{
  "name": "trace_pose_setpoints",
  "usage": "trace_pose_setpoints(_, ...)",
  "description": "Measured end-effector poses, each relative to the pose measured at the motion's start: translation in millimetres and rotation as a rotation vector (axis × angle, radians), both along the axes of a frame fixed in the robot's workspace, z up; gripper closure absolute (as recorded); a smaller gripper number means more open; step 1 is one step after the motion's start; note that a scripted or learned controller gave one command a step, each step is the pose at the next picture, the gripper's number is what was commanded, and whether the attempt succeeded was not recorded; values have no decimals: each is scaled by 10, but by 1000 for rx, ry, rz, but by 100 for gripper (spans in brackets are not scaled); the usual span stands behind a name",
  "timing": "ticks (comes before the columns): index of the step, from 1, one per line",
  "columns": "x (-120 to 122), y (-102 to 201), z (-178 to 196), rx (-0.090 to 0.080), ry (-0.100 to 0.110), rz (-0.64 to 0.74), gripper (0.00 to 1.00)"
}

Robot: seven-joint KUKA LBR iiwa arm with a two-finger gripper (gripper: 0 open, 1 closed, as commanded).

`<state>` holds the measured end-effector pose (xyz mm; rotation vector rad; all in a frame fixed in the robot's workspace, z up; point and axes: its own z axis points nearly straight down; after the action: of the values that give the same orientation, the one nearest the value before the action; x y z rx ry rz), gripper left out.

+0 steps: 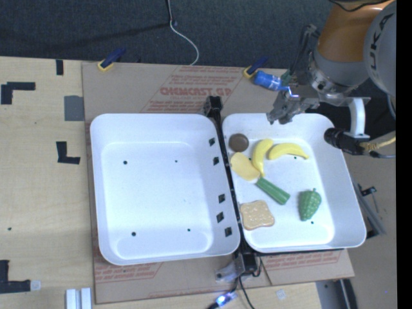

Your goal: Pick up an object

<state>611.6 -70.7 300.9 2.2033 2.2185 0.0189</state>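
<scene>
My gripper (pixel 281 116) hangs over the far rim of the right bin (pixel 341 192), above and behind the food items. Nothing shows between its dark fingertips. In the right bin lie a brown round piece (pixel 238 142), two yellow bananas (pixel 261 154) (pixel 287 150), a pale yellow piece (pixel 244 167), a green stick-like vegetable (pixel 273 190), a bumpy green fruit (pixel 309 205) and a slice of toast (pixel 257 215). The bananas lie nearest the gripper, just in front of it.
The left bin (pixel 154 192) stands beside the right one, joined by a black divider with clips (pixel 221 172). Both rest on a cardboard sheet (pixel 187 89). A blue and yellow clamp (pixel 262 76) sits behind the gripper.
</scene>
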Motion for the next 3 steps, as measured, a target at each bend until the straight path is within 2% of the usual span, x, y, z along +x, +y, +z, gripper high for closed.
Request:
trace_pose_setpoints(1, -332, 425, -706, 3, 28, -3, 100)
trace_pose_setpoints(3, -347, 531, -753, 1, 22, -6, 100)
